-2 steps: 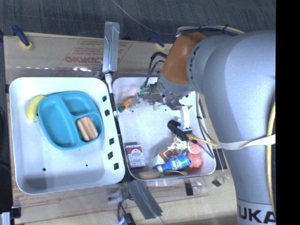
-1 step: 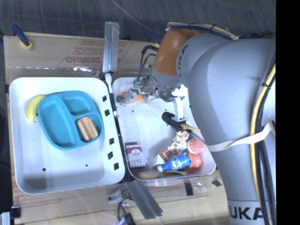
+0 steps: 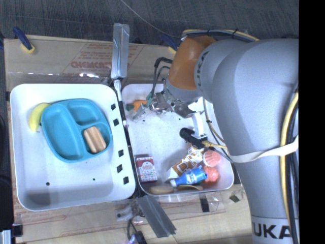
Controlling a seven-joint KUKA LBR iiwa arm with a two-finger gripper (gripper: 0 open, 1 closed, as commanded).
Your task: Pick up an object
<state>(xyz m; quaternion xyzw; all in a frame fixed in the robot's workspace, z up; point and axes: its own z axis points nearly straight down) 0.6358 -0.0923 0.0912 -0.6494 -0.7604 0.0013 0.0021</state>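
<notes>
a dark carpeted floor lies behind the bench [image 3: 61, 52], whose brown top carries two white bins side by side. taking the right bin [image 3: 152, 131] as the landmark: the left bin [image 3: 66, 187] touches its left wall and holds a blue tray [image 3: 66, 126] with a small brown roll [image 3: 94, 139] in the tray's right compartment, and a banana [image 3: 34, 117] just beyond the tray's far left edge. the grey arm [image 3: 244, 95] covers the right bin's right side, and its end effector [image 3: 152, 103] sits low over the bin's upper left corner, beside a small orange and green thing [image 3: 137, 105]; whether it is clenched or released cannot be told. along the bin's lower edge lie a red carton [image 3: 146, 168], a tan oval piece [image 3: 160, 189], a blue bottle [image 3: 192, 177], a brown packet [image 3: 184, 164] and two pink-red things [image 3: 213, 166].
</notes>
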